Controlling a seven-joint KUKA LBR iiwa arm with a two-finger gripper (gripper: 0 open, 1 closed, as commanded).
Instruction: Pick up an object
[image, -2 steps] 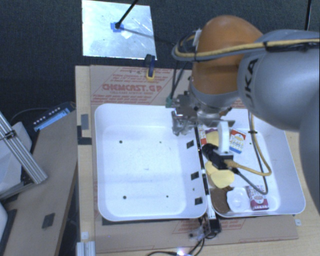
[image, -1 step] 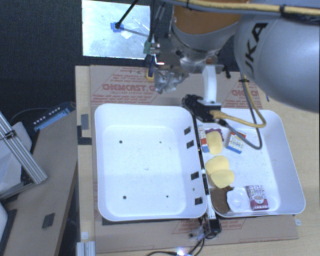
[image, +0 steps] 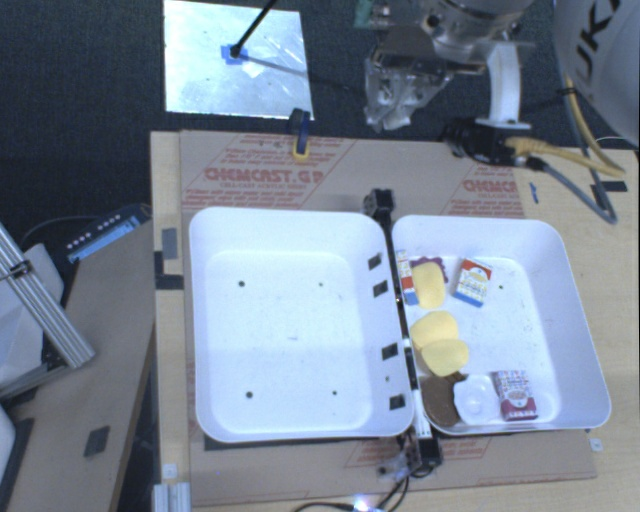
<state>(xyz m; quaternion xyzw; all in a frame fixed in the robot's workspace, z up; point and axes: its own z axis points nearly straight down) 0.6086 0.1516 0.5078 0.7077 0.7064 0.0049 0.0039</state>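
Observation:
The right bin holds several small things along its left side. A pale yellow piece lies next to a red and white carton. Below them two more yellow pieces overlap. At the bin's front edge are a brown patch, a white round cup and a small printed box. My gripper hangs high at the top of the camera view, well beyond the back edge of both bins and far from every object. Nothing shows in it.
The left bin sits beside the right one, joined by black clips along the shared wall. A shiny metal sheet lies at the back left. A blue and yellow clamp and cables sit along the board's back edge.

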